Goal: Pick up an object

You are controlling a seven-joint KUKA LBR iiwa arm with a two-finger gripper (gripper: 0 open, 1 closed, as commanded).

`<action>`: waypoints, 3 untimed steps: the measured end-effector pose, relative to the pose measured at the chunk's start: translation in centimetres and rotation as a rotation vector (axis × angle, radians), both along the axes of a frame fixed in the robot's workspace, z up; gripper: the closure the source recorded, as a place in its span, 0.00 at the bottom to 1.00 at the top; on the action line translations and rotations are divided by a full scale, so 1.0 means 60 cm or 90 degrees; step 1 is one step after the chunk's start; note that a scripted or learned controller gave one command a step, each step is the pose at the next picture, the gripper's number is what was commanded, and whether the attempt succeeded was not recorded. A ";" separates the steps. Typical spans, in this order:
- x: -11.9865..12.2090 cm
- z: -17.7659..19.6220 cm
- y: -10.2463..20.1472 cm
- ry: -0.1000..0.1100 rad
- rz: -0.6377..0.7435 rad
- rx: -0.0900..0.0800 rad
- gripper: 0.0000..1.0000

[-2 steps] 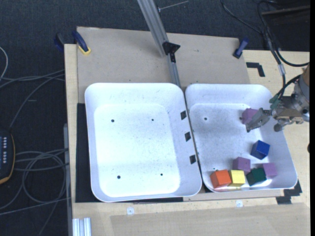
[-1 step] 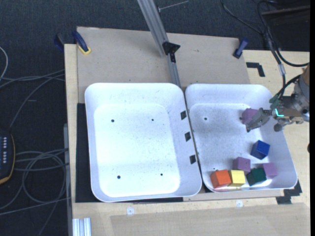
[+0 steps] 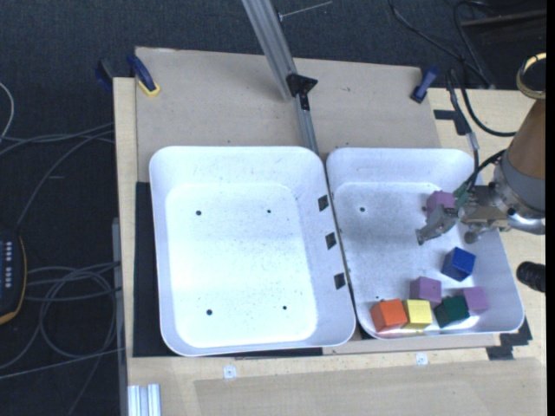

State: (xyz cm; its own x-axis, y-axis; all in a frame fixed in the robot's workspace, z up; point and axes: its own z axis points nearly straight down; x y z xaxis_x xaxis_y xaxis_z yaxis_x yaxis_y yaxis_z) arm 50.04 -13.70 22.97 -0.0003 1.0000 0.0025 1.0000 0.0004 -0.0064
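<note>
Presently the gripper (image 3: pixel 447 222) hangs over the right bin (image 3: pixel 381 258), fingers apart and holding nothing; the purple block (image 3: pixel 440 202) beside it remains unlifted.

A single camera hangs fixed above the bench (image 3: pixel 260 85) and looks down on it at a slant, from the near edge toward the far one. It stands far enough back to take in both white bins whole, the left bin (image 3: pixel 160 232) and the right bin (image 3: pixel 347 172) side by side in the middle of the frame, along with dark carpet and loose cables around the bench. A metal post (image 3: pixel 273 37) rises from the far side toward the lens. The arm (image 3: pixel 525 176) comes in from the right edge.
</note>
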 end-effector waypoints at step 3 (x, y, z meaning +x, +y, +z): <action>0.020 -0.150 -0.016 -0.005 0.001 -0.001 1.00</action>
